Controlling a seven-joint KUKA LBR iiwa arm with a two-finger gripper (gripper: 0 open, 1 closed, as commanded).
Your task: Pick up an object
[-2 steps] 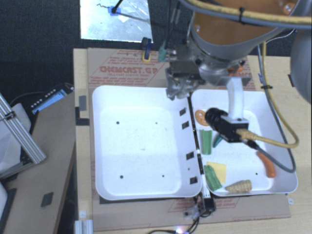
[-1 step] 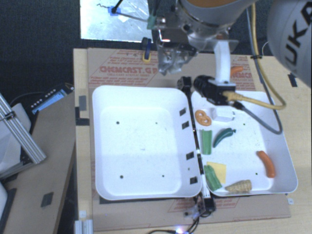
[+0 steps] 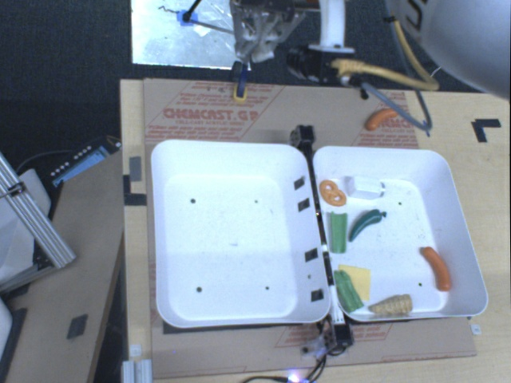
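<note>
The right bin holds several small toy foods. An orange ring and a white piece lie near its back left. A dark green pepper and a green strip sit at the left middle. A yellow wedge, a green piece and a beige cone lie at the front. An orange sausage rests at the right. My gripper hangs high beyond the bins' back edge, far from all of them, with nothing visibly in it.
The left bin sits beside the right one, joined by a black hinge strip. Another orange sausage lies on the cardboard behind the right bin. A blue and yellow clip stands below the gripper. Cables trail from the wrist.
</note>
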